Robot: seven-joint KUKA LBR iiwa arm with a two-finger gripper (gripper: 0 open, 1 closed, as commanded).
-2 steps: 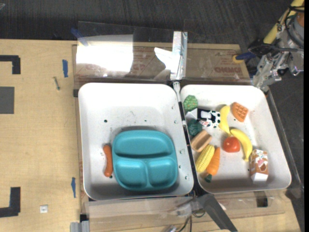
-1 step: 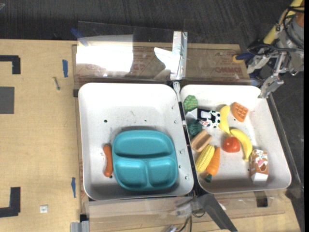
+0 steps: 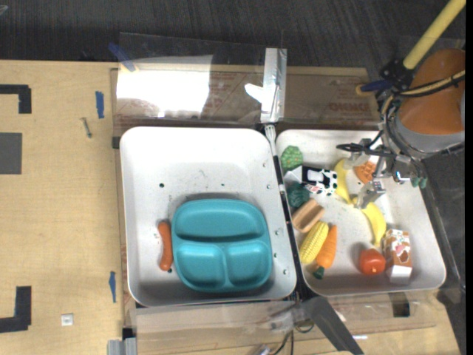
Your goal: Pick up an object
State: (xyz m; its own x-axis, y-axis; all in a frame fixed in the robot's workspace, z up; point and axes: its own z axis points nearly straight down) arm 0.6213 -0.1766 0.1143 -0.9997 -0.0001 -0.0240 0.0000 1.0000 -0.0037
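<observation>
The right bin [image 3: 432, 231] holds several toy foods. Among them are a corn cob [image 3: 314, 242], a carrot [image 3: 328, 245], a hot dog bun [image 3: 307, 214], a red tomato [image 3: 372, 261] and a small printed carton [image 3: 399, 247]. There are also a yellow banana [image 3: 377, 222], a black-and-white cow-patterned piece [image 3: 318, 181] and a green piece [image 3: 292, 156]. My gripper [image 3: 372, 189] hangs low in the bin's upper middle. It is just above the banana and beside a second yellow piece [image 3: 342, 181] and an orange piece [image 3: 363, 172].
In the left bin [image 3: 148, 161] lie a teal divided tray [image 3: 220, 244] and an orange sausage-like toy [image 3: 165, 245] at the tray's left. The arm's orange band [image 3: 437, 95] and cables sit over the right bin's far right corner. A clear plastic sheet [image 3: 192, 87] lies behind the bins.
</observation>
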